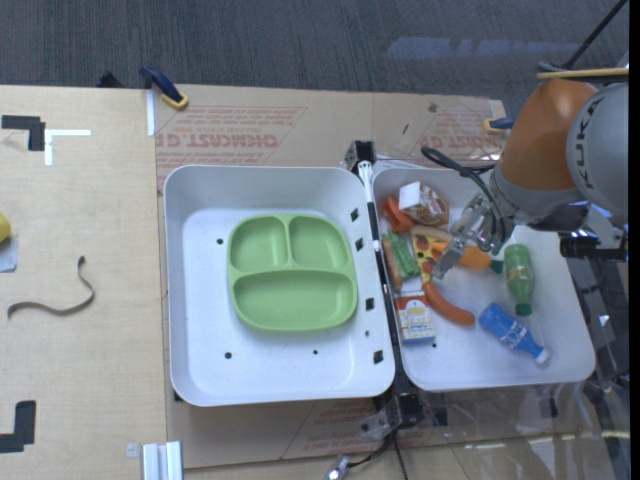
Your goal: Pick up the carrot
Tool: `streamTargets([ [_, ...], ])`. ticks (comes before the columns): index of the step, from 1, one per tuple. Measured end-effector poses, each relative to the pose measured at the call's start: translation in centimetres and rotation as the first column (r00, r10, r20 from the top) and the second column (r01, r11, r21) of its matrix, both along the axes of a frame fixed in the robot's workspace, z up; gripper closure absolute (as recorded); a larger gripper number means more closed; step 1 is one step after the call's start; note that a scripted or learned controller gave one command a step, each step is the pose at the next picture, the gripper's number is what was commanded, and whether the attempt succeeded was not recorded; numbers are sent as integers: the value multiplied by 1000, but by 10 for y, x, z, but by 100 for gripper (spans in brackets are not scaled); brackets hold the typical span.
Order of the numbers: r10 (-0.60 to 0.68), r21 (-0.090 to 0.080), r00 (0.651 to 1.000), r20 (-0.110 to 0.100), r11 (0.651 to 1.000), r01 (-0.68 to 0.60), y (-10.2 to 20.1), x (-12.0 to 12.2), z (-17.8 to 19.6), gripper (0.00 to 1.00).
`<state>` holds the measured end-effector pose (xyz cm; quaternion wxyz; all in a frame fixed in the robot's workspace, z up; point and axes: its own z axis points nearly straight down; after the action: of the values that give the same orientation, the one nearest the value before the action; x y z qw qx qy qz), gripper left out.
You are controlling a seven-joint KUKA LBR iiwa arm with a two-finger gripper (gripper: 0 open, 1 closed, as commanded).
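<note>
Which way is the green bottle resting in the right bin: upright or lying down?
Lying down. The green bottle shows its full length flat on the right bin floor, beside the blue bottle.

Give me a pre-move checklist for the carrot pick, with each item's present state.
1. Carrot located in the right bin: ok.
2. Gripper over the right bin, close beside the carrot: ok.
3. Carrot between the fingers: cannot tell.
4. Room around the carrot: not ok; green bottle and pizza slice crowd it.
5. Green plate in the left bin, out of the way: ok.
</note>
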<state>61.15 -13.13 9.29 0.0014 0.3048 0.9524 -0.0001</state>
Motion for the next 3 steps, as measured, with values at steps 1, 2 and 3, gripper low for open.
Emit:
streamTargets([
  [1,-215,0,977,-2,977,215,-6,-40,-1,0],
  [2,-381,0,925,-1,925,381,12,-24,-1,0],
  [3,-559,-1,829,-4,829,559,18,-60,-2,0],
])
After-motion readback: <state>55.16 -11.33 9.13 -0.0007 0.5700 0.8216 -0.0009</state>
